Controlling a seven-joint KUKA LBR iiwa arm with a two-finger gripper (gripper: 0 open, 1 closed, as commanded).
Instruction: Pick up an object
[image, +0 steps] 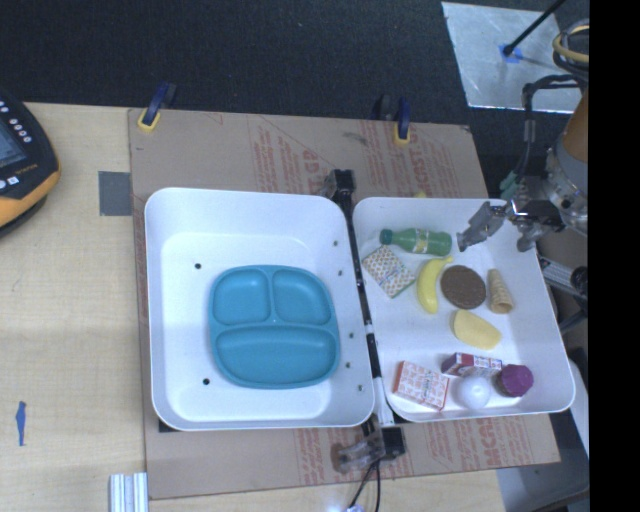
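Claw (503, 230) spread wide, holding nothing, hovering over the right bin's (560, 340) far end. Green bottle (417, 240) just left of it — brown disc (463, 287) and banana (430, 285) a bit nearer the camera. Blue tray (273, 326) well off left.

A pale wooden bench (70, 330) fills the lower view, with a brown cardboard sheet (280, 160) lying on it, held at the far edge by a yellow clamp (154, 106) and a blue clamp (401, 118). Beyond, dark carpet (250, 50). A yellow-and-black handset (20, 160) sits at the left edge.
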